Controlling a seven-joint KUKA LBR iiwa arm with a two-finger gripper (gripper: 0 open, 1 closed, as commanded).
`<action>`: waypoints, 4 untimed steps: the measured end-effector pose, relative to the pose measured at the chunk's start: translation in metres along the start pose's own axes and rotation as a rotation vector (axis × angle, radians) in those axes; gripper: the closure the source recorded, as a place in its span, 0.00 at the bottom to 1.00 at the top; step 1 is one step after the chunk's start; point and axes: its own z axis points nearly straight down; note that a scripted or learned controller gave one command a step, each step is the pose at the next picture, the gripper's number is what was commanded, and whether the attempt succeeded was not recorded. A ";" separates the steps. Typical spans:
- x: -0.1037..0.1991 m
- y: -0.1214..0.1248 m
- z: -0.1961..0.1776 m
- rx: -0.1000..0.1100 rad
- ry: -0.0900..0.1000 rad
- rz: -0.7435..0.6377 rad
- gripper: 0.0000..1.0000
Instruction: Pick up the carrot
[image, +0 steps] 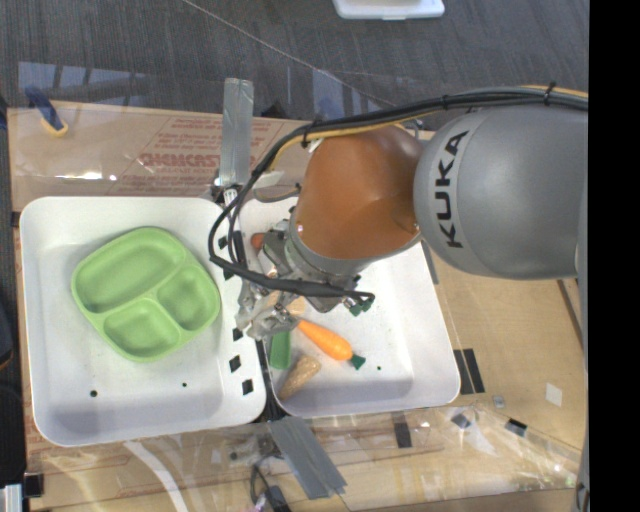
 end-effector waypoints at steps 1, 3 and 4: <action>-0.028 0.042 0.009 -0.001 0.000 -0.474 1.00; -0.035 -0.065 0.000 -0.003 0.005 -0.368 1.00; 0.022 -0.098 0.009 -0.002 0.005 0.003 1.00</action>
